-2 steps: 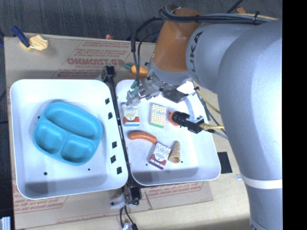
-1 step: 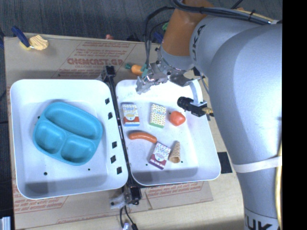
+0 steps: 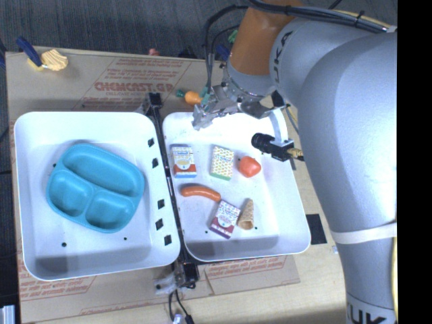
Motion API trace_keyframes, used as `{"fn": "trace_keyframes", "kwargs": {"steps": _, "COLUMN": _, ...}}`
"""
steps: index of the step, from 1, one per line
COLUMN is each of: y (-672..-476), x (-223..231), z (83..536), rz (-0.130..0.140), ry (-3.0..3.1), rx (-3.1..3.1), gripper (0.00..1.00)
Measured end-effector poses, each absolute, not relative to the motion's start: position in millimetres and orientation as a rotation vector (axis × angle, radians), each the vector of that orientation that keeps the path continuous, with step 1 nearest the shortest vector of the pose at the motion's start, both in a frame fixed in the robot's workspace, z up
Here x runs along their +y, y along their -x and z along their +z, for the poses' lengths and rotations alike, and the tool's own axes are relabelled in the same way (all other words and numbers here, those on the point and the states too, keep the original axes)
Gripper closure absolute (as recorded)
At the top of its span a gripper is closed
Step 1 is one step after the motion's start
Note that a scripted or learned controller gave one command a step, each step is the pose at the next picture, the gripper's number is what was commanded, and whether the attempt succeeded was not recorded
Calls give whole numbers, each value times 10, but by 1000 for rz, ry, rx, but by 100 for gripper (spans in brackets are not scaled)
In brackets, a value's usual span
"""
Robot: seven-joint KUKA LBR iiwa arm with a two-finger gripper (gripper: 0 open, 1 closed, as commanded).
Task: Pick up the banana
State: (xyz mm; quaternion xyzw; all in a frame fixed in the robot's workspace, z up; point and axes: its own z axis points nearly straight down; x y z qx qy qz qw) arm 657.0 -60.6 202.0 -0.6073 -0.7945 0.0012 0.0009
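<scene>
Hanging over the right bin's (image 3: 297,214) far-left corner: metal gripper (image 3: 202,119), finger state indiscernible. Left bin (image 3: 27,181): glossy blue compartmented tray (image 3: 94,186). Cylindrical orange sausage (image 3: 200,192) nearby.

The grey arm (image 3: 337,113) reached in from the right. Its gripper (image 3: 202,118) pointed down-left, perhaps nearly closed, though blurred.

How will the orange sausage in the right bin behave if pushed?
The sausage looks round and smooth, so it would probably roll or slip. It lies flat on the bin floor, which looks slick, so it likely slides easily.
</scene>
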Motion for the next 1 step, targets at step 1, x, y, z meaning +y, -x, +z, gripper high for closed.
{"fn": "trace_keyframes", "kwargs": {"steps": 1, "y": -6574, "x": -593, "z": 2121, "rz": 4, "ry": 1898, "rx": -2500, "gripper": 100}}
